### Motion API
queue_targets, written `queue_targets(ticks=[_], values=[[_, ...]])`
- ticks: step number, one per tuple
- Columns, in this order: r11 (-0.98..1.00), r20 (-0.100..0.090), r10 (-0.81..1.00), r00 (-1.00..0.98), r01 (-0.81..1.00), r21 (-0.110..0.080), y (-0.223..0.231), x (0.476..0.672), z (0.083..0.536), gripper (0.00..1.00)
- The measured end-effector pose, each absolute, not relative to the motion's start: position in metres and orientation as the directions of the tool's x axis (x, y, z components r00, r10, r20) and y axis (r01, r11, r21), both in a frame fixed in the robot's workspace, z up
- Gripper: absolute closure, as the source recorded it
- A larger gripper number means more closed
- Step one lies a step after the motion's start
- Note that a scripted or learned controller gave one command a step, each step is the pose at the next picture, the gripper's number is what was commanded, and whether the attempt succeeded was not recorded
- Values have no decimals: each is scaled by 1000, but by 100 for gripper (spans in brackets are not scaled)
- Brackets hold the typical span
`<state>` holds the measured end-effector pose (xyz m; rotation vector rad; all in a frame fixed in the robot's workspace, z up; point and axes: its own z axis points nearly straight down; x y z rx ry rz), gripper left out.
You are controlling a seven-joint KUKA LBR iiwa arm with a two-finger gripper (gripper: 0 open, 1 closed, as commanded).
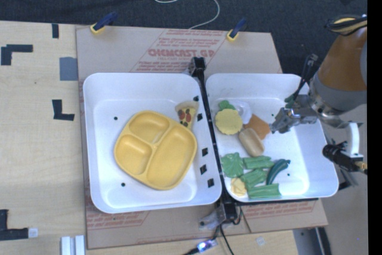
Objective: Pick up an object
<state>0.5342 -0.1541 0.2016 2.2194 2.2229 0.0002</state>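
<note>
Camera view: two bins (95,146), one yellow tray (155,149).

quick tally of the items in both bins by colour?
Yellow: 3 – divided plate, round piece, small piece at the front
Green: about 5 – leafy piece, pieces, dark one; they overlap
Orange/tan: 2 – orange wedge, bread roll
Multicolour: 1 – pizza slice
Total: about 11

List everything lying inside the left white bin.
The left white bin holds a yellow plastic tray with three compartments and, beside its upper right corner, a small pizza-slice toy. Whatever sits under the tray is covered and cannot be seen.
</note>
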Motion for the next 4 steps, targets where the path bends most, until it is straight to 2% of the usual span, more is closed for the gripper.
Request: queue_targets(ticks=[1, 2, 4], values=[[1, 0, 1000, -1, 1000, 0, -153, 535, 225, 100], [6, 1, 1000, -6, 1000, -1, -98, 548, 234, 100], [5, 1, 1000, -5, 1000, -1, -13, 590, 230, 100]])
